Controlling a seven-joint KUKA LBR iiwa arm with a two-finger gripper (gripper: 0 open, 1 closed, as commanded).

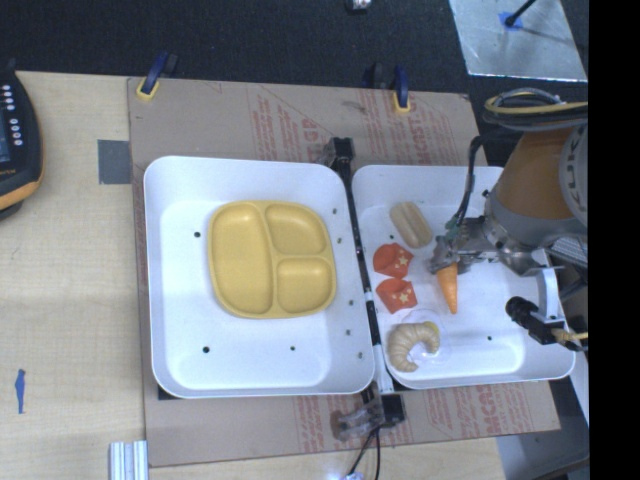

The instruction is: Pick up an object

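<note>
Gripper at the end of our grey arm, with its orange band above the wrist, sits low in the right bin, right at the top end of a small orange carrot. We cannot tell from this slanted overhead view how wide its tips stand or whether they have the carrot.

The right bin holds 5 pieces of toy food. The carrot lies roughly upright in the picture, near the bin's middle. To its left are 2 red strawberry-like pieces, 1 above the other. A pale bread-roll shape lies above them, and a curled tan croissant lies below. The left bin carries a yellow plate with 3 compartments.

We judge the step in hand to be closing on the carrot. To do it well, we would centre the tips across the narrow width of the carrot, not along its length, and go low enough to catch its thicker end. We would keep away from the nearby strawberry pieces, then lift straight up and check that the carrot comes along.

Red print runs across the brown cardboard under the bins, but it is too faint to read. A dark handheld device with small buttons lies at the far left edge.
</note>
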